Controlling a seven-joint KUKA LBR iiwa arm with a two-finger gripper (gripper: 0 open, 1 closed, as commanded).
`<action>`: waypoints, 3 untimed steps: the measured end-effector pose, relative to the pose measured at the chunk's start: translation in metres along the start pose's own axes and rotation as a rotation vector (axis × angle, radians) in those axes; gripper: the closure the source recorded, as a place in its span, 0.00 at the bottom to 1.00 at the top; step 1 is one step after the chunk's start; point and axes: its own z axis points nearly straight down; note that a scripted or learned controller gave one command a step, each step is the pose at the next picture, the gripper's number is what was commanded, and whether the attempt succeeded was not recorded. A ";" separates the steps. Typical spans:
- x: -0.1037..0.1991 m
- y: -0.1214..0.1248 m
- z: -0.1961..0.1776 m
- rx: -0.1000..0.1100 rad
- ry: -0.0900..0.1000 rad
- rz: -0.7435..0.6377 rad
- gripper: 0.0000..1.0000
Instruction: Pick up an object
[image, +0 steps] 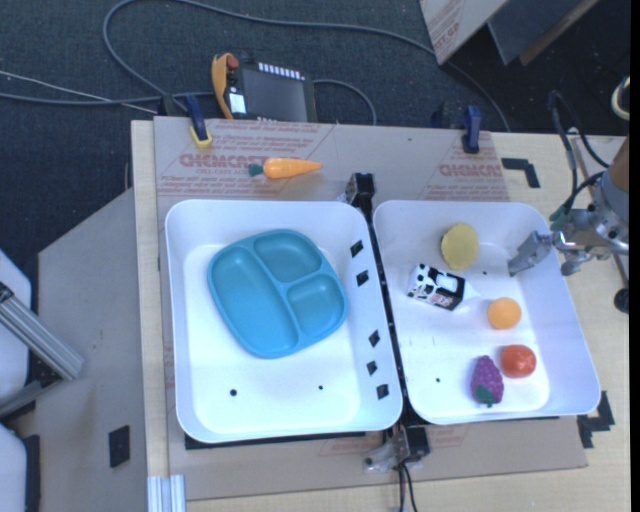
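Item one: the gripper (548, 252), which we find at the right edge of the right bin (572, 340), reaching in from the right on the grey arm (600, 225). We cannot tell whether it is open or closed, and we see nothing held in it.

Items in the right bin, listed from the gripper outward:
- a yellow round object (460, 245), to its left and roughly level with it, near but apart;
- a black-and-white cow toy (436, 287), further left and a little toward the near side;
- an orange ball (504, 313), toward the near side and slightly left, apart from the gripper;
- a red tomato (517, 360), further toward the near side;
- a purple grape bunch (486, 380), just beside the tomato on its left.

Items well to the gripper's left: the left bin (200, 390), in which we count a blue divided plate (277, 291). Beyond that bin, on the board (400, 165), lies a toy carrot (285, 169).
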 end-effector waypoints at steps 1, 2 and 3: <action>0.000 -0.004 0.063 0.001 0.001 0.002 0.00; 0.004 -0.003 0.109 0.000 0.007 0.000 0.00; 0.002 -0.003 0.095 -0.005 0.002 0.000 1.00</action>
